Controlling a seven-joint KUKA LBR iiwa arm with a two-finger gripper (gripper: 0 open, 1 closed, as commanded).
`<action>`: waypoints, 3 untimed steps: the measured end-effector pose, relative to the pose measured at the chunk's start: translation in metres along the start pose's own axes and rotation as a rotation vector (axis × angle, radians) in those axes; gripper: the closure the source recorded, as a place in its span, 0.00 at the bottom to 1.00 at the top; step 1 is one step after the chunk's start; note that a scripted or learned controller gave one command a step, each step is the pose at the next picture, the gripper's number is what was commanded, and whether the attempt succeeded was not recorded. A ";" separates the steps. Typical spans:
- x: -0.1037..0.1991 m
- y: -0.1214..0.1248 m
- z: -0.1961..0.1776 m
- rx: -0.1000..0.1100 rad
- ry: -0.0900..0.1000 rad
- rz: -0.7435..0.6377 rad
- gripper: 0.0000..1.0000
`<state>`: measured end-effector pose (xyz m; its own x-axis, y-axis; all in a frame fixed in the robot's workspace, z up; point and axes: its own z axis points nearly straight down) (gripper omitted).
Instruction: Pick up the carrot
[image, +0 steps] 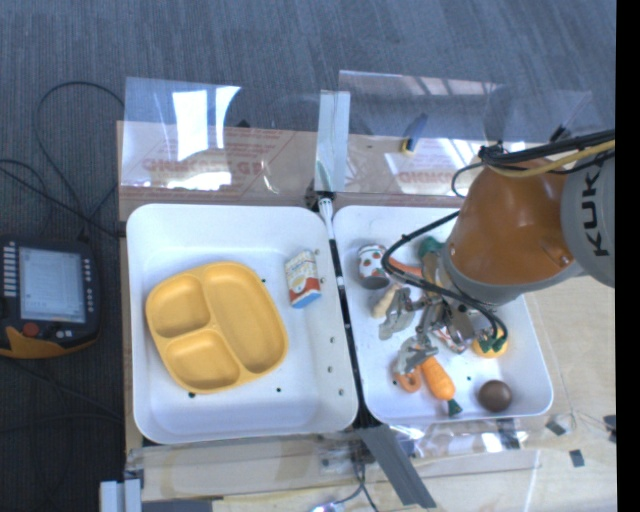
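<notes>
1. Two white bins stand side by side on the desk; the carrot (437, 378) lies in the right bin (528, 402), near its front wall, with the green end pointing toward the front.
2. The claw (432, 335) hangs just above and behind the carrot, under the big orange wrist. Whether it is released or clenched I cannot tell, because the metal parts and cables there are mixed together. Nothing shows the carrot as gripped.
3. Close neighbours matter here. A small orange piece (406, 381) lies just beside the carrot on its left, a brown ball (493, 395) is near on its right, and a yellow toy (490, 345) sits behind.
4. In my judgement the good way is to come down over the thick orange middle of the carrot, with the grip across its short width, not along its length.
5. The descent should be straight, so that the neighbours are not pushed or caught together with it.
6. The left bin (160, 415), with the yellow divided plate (215, 325) and a small carton (303, 277), is not concerned.
</notes>
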<state>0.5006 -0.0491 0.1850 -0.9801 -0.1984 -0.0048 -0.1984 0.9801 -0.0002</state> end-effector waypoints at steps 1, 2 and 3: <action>-0.022 -0.033 -0.043 0.001 -0.001 0.095 1.00; -0.022 -0.032 -0.042 0.000 0.002 0.095 0.00; 0.011 -0.047 0.041 -0.003 0.013 0.154 0.00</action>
<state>0.4993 -0.0974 0.1436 -0.9989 -0.0458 0.0085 -0.0458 0.9989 0.0030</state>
